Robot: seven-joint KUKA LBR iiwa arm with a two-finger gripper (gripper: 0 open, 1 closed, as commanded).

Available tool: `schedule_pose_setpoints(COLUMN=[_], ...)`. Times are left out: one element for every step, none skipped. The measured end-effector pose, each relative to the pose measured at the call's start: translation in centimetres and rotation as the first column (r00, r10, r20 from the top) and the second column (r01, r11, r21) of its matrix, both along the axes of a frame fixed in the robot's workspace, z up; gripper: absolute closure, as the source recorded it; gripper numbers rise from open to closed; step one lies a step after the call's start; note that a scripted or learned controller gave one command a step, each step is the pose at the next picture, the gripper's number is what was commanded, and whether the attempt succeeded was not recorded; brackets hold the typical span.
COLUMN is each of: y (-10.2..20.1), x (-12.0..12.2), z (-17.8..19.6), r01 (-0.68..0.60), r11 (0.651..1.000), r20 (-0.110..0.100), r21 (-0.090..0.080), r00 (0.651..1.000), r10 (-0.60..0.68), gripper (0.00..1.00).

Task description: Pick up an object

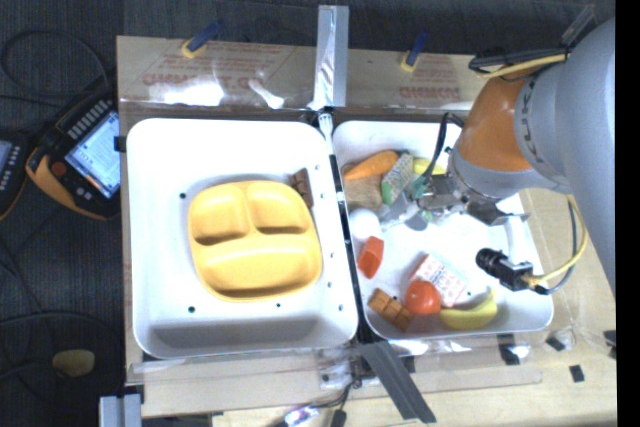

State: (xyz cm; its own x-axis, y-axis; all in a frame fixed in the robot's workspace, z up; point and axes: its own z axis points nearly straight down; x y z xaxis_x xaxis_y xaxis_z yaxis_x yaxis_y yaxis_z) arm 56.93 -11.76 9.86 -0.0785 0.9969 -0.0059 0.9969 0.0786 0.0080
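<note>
Basically, the big grey arm with an orange band (pixel 545 130) reaches in from the right edge and bends down over the right shallow white bin (pixel 530 310). Left shallow white bin (pixel 150 215) sits beside it, the two touching along a dark centre divider. Yellow plastic compartment tray (pixel 255 237) lies in the middle of the left bin, slightly tilted, with a small brown block (pixel 301 184) just at its upper right corner.

Gripper (pixel 432 200) is low in the upper middle of the right bin, among the clutter; its state cannot be told, since the wrist covers that area.

Candidate pick objects all lie in the right bin. Orange carrot-shaped toy (pixel 369 165) lies near the upper left corner, slanted. Yellow banana-shaped toy (pixel 470 314) lies along the lower edge, just beside a red round tomato-like toy (pixel 423 297). White and pink printed packet (pixel 443 277) sits just above those two, touching the tomato. Red-orange wedge-shaped block (pixel 370 255) is near the left wall, mid-height. Small brown block pair (pixel 389 307) sits in the lower left corner, near the tomato. Black cylindrical fitting with a yellow cable (pixel 503 267) hangs off the arm over the bin's right side.
</note>
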Motion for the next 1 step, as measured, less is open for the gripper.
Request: schedule_pose_setpoints(y=[0.06], x=[-0.05], z=[0.81], r01=[0.000], r11=[1.000], r20=[-0.003], r21=[0.001], r00=[1.000], r10=[0.000], gripper=[1.00])
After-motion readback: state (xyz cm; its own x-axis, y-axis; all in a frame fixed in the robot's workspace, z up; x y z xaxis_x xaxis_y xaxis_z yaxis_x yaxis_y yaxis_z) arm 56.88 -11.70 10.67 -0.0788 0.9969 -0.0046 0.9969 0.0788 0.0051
